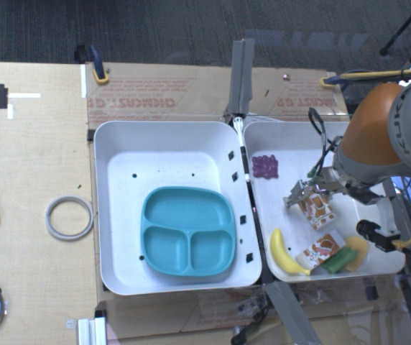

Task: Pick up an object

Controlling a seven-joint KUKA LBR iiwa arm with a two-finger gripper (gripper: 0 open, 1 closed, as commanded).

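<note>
Two shallow white plastic bins (pixel 112 192) sit on a pale wooden bench. Over the right bin, the metal two-finger gripper (pixel 300 192) touches a small orange-and-white carton (pixel 317 208); its grip cannot be told. Nearby lies a yellow banana (pixel 284 254).

Robotics lab: clamped bench (pixel 33 164), white bins (pixel 108 214).

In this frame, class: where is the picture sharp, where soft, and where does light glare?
Camera view: even overhead light, soft shadows; the teal tray looks crisp; the claw over the small carton looks slightly soft; the white bin walls are bright, mildly washed out.
</note>
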